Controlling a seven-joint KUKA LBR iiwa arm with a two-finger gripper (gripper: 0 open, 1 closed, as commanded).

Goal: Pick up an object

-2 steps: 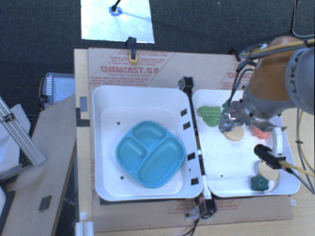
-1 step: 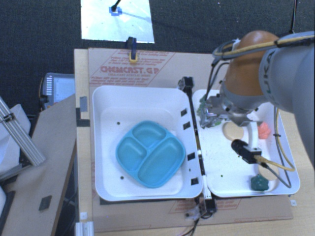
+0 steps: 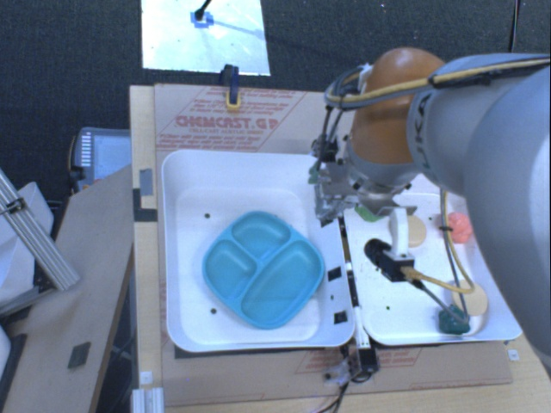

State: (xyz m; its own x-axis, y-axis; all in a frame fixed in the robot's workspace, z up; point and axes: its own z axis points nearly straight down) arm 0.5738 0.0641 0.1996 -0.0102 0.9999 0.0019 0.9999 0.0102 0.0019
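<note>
Fingers (image 3: 327, 216) just right of blue plate (image 3: 263, 268)

Two white bins (image 3: 185, 256) side by side on cardboard sheet (image 3: 232, 119); yellow clamp (image 3: 232, 93) at far edge.

The arm (image 3: 482, 136) runs off the right edge and covers much of the right bin (image 3: 413, 329), hiding its far wall and right side. The tool (image 3: 331, 198) is a dark blur at the divider between the 2 bins; its state cannot be told. A pink object (image 3: 459, 227) and a green one (image 3: 368, 214) peek out, unidentifiable.
</note>
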